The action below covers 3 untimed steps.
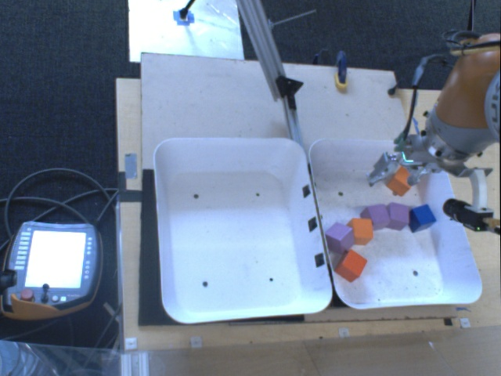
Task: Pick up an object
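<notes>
- The pincer [397,171] hangs over the right bin [462,284], closed around an orange block [400,182].
- Other blocks [379,227] lie below, well apart.

Bright, even overhead light washes out the two white bins [235,155], glares off the foil sheet [184,14], and leaves the whole picture slightly soft.
</notes>
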Tool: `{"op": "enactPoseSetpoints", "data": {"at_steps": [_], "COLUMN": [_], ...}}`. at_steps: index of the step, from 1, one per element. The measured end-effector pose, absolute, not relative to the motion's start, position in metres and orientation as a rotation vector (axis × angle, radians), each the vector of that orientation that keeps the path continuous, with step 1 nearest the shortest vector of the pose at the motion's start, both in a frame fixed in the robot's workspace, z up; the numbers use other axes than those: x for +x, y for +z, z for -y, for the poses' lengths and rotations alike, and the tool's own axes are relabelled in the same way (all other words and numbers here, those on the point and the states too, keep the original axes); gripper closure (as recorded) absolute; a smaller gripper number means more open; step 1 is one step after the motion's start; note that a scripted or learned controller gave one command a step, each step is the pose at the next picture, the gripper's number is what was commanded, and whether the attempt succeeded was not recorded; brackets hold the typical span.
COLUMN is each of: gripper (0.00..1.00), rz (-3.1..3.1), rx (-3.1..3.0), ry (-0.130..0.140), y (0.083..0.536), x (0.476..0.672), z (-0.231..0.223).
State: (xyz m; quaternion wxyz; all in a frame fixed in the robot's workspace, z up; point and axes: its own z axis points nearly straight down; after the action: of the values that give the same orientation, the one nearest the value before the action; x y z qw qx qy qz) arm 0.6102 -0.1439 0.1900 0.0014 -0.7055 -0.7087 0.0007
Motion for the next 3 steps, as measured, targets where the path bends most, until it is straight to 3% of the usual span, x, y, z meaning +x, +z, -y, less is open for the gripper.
{"op": "enactPoseSetpoints", "data": {"at_steps": [1, 3], "gripper": [0.0, 0.0], "rz": [2.227, 2.223], "rx": [-2.216, -2.217], "ry": [-0.001, 0.003], "y": [0.192, 0.088], "x": [0.611, 0.613], "z": [0.144, 0.144]}}
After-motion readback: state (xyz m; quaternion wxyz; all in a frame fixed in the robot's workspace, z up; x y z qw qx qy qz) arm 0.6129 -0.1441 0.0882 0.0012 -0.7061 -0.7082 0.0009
